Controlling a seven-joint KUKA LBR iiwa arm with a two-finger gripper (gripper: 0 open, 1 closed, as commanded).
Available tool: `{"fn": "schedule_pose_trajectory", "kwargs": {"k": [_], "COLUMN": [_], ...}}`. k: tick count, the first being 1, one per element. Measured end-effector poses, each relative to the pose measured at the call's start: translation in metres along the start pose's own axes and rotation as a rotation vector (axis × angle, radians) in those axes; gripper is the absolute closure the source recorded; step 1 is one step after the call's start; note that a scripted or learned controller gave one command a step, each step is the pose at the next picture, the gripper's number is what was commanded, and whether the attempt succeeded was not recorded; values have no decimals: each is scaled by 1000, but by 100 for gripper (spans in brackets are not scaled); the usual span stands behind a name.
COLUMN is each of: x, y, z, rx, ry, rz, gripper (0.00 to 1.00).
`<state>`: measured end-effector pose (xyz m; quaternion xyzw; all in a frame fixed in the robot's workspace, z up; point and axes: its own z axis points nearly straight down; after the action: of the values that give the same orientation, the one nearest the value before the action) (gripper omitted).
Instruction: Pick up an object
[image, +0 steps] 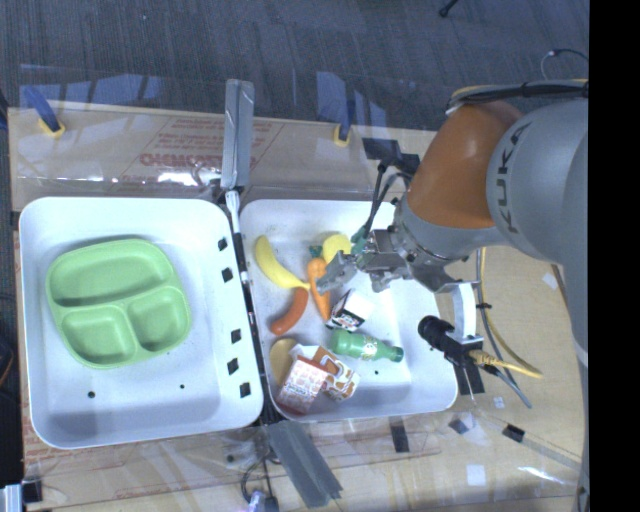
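Note:
My gripper hangs over the middle of the right bin, its fingers spread open with nothing between them. Just below it lies a small black-and-white item. A carrot and a yellow fruit sit right beside the left finger. A banana lies further left, with an orange sausage under it. A green bottle lies on its side near the bin's front. A red-and-white carton rests at the front left.
The left bin holds a green divided plate. A grey bar stands at the back between the bins. The arm's orange band and grey body cover the right bin's far right corner.

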<state>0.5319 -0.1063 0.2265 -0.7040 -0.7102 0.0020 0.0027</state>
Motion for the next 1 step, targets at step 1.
{"fn": "schedule_pose_trajectory", "kwargs": {"k": [1], "x": [-1], "y": [62], "z": [125], "rx": [0], "ry": [-1], "rz": [43], "gripper": [0]}}
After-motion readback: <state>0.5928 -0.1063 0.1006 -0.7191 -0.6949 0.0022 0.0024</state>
